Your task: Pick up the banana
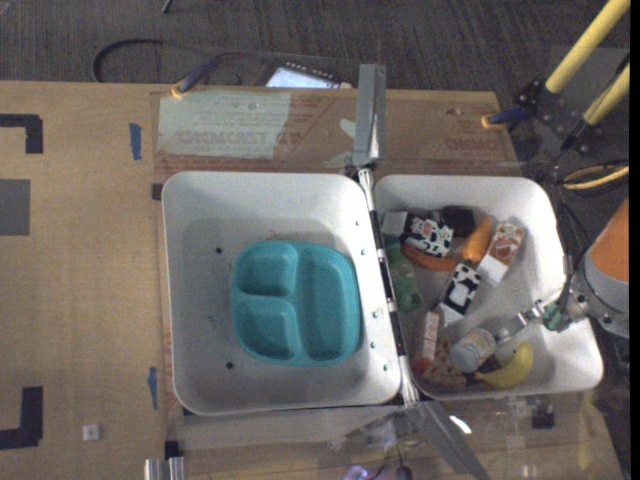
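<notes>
Robot arm reaching into the right bin (570,368) near a banana (512,367).

The yellow banana lies at that bin's near edge, beside a small bottle (472,348). The gripper (528,318) hovers just above it; whether it is spread or pressed together, I cannot tell. A teal tray (296,303) sits in the left bin (190,268).

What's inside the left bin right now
A teal tray with three sections lies flat in the left bin. Its sections hold nothing. Whatever sits beneath the tray is covered.

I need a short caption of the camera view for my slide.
Gripper hovers over the right bin near the banana; a teal divided plate lies in the left bin.
</notes>
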{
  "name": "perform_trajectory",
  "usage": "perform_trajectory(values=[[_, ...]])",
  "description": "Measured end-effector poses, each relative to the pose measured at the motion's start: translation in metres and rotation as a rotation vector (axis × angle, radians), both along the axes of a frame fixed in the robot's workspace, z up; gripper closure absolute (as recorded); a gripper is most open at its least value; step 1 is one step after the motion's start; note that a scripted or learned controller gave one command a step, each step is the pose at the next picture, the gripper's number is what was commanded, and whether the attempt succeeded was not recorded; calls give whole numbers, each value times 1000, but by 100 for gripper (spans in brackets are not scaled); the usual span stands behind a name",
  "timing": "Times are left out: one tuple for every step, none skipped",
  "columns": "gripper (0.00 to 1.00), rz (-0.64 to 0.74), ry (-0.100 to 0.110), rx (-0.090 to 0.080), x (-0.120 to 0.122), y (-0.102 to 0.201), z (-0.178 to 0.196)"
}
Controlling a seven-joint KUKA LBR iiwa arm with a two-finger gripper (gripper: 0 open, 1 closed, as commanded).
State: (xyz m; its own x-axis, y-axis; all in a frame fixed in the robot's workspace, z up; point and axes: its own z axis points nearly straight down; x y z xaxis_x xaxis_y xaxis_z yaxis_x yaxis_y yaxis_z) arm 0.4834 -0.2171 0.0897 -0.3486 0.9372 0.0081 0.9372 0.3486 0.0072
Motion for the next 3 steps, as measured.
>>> perform_trajectory(values=[[0, 21, 0, -2, 0, 0, 0], [0, 21, -1, -1, 0, 0, 0], [0, 50, 0, -12, 63, -5, 42]])
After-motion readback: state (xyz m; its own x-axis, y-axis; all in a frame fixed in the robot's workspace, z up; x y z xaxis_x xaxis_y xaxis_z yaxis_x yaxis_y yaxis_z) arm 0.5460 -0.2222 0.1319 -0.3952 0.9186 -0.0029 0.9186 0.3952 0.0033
